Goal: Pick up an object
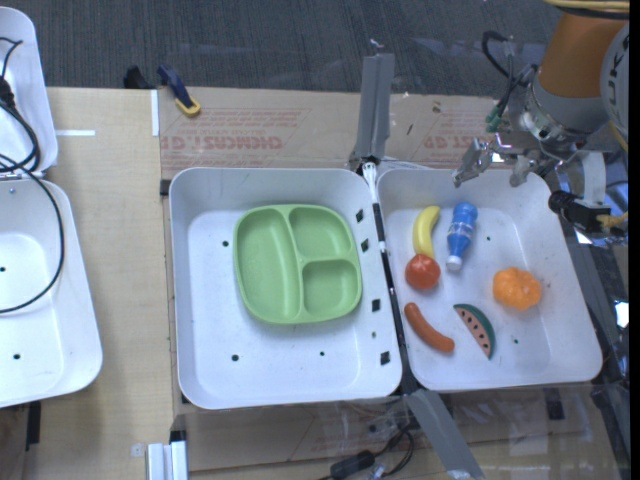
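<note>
gripper: jaws spread, gripping nothing, hovering at right bin twelve o'clock rim; approach step, needing descent toward blue bottle.

The arm runs out past the top and right edges — its upper links are cut off. The hand is small and cluttered with cables, its fingers too fine to read. A white tub at left is cropped by the edge.
</note>
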Robot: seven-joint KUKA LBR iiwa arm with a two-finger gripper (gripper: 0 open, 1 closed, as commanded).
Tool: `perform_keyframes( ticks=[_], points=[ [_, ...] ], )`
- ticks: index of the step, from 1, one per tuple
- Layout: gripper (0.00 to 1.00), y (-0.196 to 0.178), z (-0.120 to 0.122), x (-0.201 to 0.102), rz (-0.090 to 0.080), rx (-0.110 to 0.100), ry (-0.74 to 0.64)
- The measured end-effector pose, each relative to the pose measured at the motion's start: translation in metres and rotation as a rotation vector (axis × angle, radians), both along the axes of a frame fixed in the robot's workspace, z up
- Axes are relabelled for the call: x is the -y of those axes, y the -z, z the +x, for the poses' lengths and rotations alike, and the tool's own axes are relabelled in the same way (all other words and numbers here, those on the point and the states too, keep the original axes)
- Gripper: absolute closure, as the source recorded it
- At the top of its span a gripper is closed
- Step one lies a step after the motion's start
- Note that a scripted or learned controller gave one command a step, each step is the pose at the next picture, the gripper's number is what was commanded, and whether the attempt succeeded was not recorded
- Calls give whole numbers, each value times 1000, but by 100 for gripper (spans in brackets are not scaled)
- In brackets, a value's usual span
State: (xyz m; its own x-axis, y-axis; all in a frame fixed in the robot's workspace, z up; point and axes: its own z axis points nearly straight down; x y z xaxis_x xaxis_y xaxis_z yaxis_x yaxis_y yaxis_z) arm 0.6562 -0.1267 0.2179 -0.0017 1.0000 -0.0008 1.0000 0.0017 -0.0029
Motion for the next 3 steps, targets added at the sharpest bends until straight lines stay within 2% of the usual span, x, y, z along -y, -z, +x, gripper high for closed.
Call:
perform_keyframes(
  ticks=[1,2,3],
  points=[
    [0,125,-7,10,1,2,-201],
    [100,115,-6,11,0,4,-197],
    [100,26,3,-77,0,3,-9]
  ],
)
